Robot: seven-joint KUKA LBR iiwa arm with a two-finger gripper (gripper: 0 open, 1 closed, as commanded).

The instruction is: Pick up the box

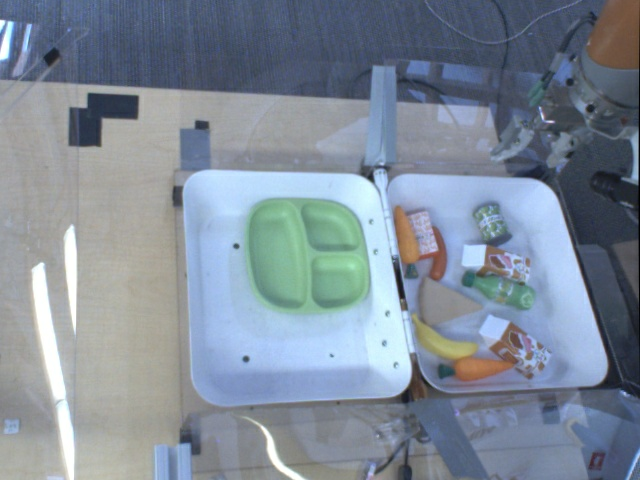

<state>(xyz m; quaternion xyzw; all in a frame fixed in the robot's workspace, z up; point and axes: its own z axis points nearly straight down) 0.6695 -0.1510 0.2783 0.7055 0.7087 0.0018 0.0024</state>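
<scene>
Three small boxes lie in the right bin (570, 268). A red and white box (423, 230) sits near the bin's left wall. A white and orange box (497, 262) lies mid-bin. An orange patterned box (517, 347) rests near the front right corner. My gripper (534, 148) hangs above the bench just beyond the bin's far rim, at the upper right. It is open, nothing is between its fingers, and it is well apart from all the boxes.
Also in the right bin are a green can (488, 221), a green bottle (500, 290), a tan wedge (445, 303), a banana (443, 340), two carrots (403, 233) (485, 368) and a red pepper (438, 263). The left bin (215, 298) holds a green divided plate (305, 255).
</scene>
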